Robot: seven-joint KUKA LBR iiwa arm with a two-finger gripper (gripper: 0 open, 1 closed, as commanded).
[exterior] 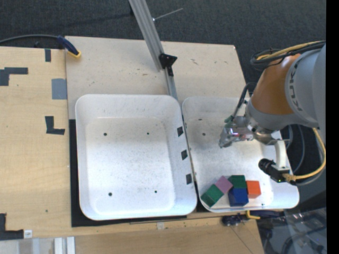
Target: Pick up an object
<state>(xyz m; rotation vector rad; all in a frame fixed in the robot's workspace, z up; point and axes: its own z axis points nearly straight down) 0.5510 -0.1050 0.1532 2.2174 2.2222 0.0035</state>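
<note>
A: Where are the blocks?

B: All bunched in the near corner of the right bin (201, 110). A green cube (212, 194) sits at the left, a pale purple block (224, 184) just behind it, a dark green block (237, 181) and an orange block (253, 188) to the right, and a blue cube (238, 196) in front.

A: And the arm?

B: The gripper (229, 138) hangs over the middle of that same bin, well apart from the blocks. Whether the jaws are spread or closed, I cannot tell. The left bin (85, 110) lies beside it on the wooden counter (32, 157).
</note>
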